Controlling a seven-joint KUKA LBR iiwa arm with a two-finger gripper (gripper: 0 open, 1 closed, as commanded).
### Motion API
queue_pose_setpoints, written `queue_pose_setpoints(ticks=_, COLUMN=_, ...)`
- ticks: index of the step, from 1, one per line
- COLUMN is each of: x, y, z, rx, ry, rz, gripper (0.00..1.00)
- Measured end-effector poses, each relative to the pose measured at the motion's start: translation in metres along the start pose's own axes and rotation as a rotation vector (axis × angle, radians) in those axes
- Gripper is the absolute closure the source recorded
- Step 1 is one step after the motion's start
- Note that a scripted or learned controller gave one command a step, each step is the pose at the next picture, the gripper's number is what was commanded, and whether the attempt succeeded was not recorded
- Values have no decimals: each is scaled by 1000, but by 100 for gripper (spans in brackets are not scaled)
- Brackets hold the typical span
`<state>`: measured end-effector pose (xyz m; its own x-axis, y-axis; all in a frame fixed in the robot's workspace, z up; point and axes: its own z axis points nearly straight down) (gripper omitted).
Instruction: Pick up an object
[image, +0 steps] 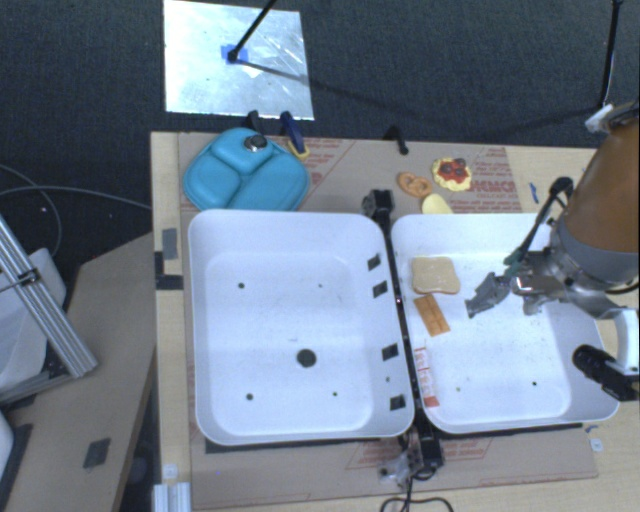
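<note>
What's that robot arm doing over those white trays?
The robot arm reaches in from the right, and its claw hangs over the right bin. It is trying to pick something up, but nothing shows between its fingers. Beside the claw, near the bin's left side, lie a tan toy bread slice and an orange strip. The left bin holds a small dark round piece. A blue divided plate sits on the bench behind the bins.

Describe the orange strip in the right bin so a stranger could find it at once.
Look in the right bin, near its left wall. Just below the tan bread slice lies the orange strip, long and narrow. It is thinner and deeper orange than the pale, squarish slice above it.
</note>
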<state>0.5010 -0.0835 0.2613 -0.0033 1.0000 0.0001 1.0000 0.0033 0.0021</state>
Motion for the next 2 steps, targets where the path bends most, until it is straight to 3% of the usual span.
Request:
queue_pose_setpoints(ticks=1, x=-44, y=-15, z=123, rx=11, ry=0, rz=7, gripper=0)
queue_pose_setpoints(ticks=2, x=72, y=-13, z=75, rx=-4, ry=4, rz=-12, gripper=0)
